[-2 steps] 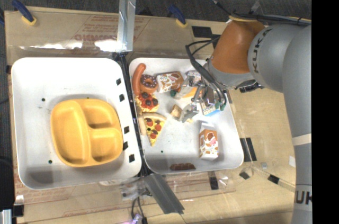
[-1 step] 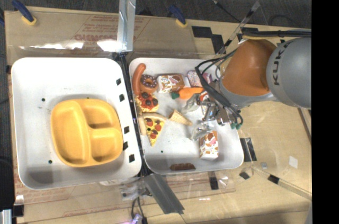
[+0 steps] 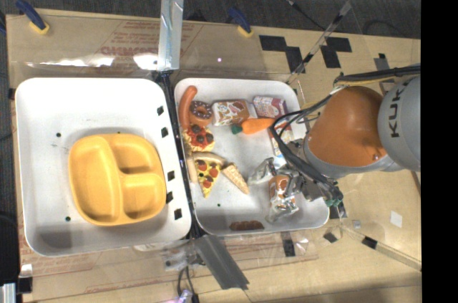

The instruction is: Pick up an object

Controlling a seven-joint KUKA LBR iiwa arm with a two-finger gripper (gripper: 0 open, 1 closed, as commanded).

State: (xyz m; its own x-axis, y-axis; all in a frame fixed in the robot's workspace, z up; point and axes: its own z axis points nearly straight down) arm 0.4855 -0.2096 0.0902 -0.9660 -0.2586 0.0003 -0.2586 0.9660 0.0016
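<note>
Camera view: our arm (image 3: pixel 358 130) is in over the right bin's (image 3: pixel 236 217) right edge, wrist low near its front-right corner. The gripper (image 3: pixel 283 183) sits among shiny packets (image 3: pixel 281 195) there; can't tell if the jaws are clenched or released, too much clutter and glare. Likely target is a packet, lying on the bin floor at that corner. Other toy food is spread along the bin's far and left edges: carrot (image 3: pixel 256 126), sausage (image 3: pixel 187 103), pizza (image 3: pixel 207 171). That leaves us room in the middle. The left bin (image 3: pixel 43 104) holds a yellow tray (image 3: pixel 117 178).
</note>
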